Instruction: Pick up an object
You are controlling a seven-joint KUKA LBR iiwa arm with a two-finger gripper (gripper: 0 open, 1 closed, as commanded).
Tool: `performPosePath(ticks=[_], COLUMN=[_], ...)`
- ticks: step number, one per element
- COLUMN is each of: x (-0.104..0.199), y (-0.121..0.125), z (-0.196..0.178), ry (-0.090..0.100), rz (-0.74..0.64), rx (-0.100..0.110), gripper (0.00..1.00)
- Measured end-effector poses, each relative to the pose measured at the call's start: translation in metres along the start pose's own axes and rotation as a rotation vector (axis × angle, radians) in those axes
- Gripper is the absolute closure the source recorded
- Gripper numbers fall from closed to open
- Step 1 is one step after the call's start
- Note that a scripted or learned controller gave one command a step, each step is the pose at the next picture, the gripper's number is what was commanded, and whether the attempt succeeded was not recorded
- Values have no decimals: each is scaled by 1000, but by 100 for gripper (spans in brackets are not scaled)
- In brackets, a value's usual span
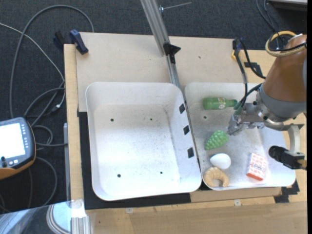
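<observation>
Green plastic grapes point(216, 140) lie in the right bin point(273, 182), just below-left of our gripper point(236, 126) (finger state we cannot tell). Descending off-centre could nudge them toward the white egg point(220, 160).

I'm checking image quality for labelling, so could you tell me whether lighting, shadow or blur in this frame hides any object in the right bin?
Camera view: lighting is even and soft, with no strong glare on the right bin; the green bottle, green bumpy item, white egg, pastry and carton read clearly; the gripper looks slightly soft.
</observation>
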State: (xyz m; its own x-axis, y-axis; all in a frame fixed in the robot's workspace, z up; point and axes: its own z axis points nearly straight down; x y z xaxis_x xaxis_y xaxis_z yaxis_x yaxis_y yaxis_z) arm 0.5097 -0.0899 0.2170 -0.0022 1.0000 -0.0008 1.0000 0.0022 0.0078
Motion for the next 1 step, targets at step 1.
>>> performPosePath(ticks=[1], x=[0], y=[2], z=[-40], ry=[0], rz=[0], rx=[2], gripper=[100])
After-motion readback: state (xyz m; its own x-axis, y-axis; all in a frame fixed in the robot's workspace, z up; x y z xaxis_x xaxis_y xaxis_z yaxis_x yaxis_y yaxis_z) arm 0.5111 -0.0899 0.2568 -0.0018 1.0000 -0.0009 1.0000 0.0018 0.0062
